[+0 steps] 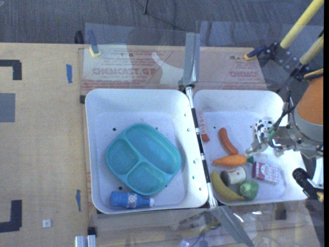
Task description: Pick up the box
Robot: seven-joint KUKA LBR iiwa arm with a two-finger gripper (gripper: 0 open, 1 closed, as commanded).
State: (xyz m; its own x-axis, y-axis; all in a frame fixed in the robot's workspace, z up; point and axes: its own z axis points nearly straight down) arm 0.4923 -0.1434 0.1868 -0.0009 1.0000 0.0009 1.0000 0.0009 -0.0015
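**Arm poised over the right bin, box lying loose**

The small red-and-white carton box (266, 172) lay flat on the floor of the right-hand shallow white bin (232, 98), toward the bin's 4 o'clock corner, with nothing gripping it. The two-finger gripper (258, 147) hung just above the box, at its 11 o'clock, reaching in from the grey arm with the orange band (312, 107) at 3 o'clock; whether its fingers were spread or closed could not be told.

At the box's 9 o'clock sat a small cream tin can (236, 176), with an orange plastic carrot (231, 160) just above it and a red-orange sausage (227, 140) farther toward 11 o'clock. A yellow banana (222, 186) curved along the bin's 6 o'clock edge, touching a green round fruit (249, 190).

The left-hand white bin (97, 138) held a teal three-compartment plastic plate (143, 159) at its centre and a blue-and-white bottle (130, 200) lying on its side at 6 o'clock.
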